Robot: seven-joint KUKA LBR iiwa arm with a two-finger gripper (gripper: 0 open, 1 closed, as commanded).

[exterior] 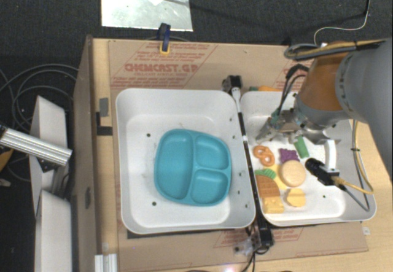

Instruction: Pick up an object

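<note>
My gripper (277,127) hangs over the back half of the right bin (350,206), just above and behind the toy food. Under it and towards the front lie an orange pretzel (264,154), purple grapes (287,155) and a green piece (302,147). Nearer the front are a round beige bun (292,174), a brown waffle-like piece (268,188) with a green bit (266,174) on top, and two yellow pieces (296,198). I see nothing held in the gripper.
The left bin (135,123) holds a blue divided plate (192,166). A small orange thing (268,88) lies at the right bin's back rim. The arm (344,89) covers that bin's back right corner.
</note>
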